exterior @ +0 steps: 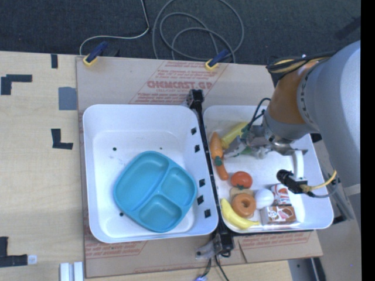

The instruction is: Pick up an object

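The grey arm (328, 98), with its orange band (287, 101) above the wrist, is reaching in from the right and bending down over the right bin (325, 218), so that the claw (249, 142) is hanging low over the far part of that bin's contents. Whether the claw is apart or together I cannot tell, since the wrist is hiding it. Just to the claw's left a yellow-green piece (234, 132) is lying at a slant, and further left, against the bin's wall, an orange carrot-like piece (218, 154) is lying lengthwise. Nearer the camera from the claw a red tomato-like ball (241, 179) is sitting, then a brown doughnut (243, 204) touching a yellow banana (234, 216), with a white egg-like ball (265, 198) and a small brown-and-white carton (280, 211) beside them. Well to the claw's left, the left bin (99, 122) is holding a blue divided tray (154, 190).
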`<state>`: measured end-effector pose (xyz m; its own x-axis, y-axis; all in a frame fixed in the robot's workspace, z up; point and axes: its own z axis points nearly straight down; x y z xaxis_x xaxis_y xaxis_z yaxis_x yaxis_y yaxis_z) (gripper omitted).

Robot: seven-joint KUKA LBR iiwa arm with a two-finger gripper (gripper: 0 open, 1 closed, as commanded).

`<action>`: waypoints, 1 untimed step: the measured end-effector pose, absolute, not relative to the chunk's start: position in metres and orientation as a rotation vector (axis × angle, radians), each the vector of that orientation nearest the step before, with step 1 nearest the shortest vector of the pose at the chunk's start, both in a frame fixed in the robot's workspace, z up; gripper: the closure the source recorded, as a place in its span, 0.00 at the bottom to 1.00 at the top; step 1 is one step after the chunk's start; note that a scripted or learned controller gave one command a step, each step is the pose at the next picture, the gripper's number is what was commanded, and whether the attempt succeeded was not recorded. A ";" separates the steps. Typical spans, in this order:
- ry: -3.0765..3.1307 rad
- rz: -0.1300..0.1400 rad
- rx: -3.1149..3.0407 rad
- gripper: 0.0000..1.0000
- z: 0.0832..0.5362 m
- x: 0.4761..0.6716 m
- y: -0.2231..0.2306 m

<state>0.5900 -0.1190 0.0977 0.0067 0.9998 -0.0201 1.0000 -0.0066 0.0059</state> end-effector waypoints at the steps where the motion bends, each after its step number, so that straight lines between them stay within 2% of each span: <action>1: 2.217 -0.009 2.220 0.00 0.084 0.642 -0.109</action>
<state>0.6420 -0.1094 0.0845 0.0016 1.0000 -0.0071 1.0000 -0.0016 -0.0012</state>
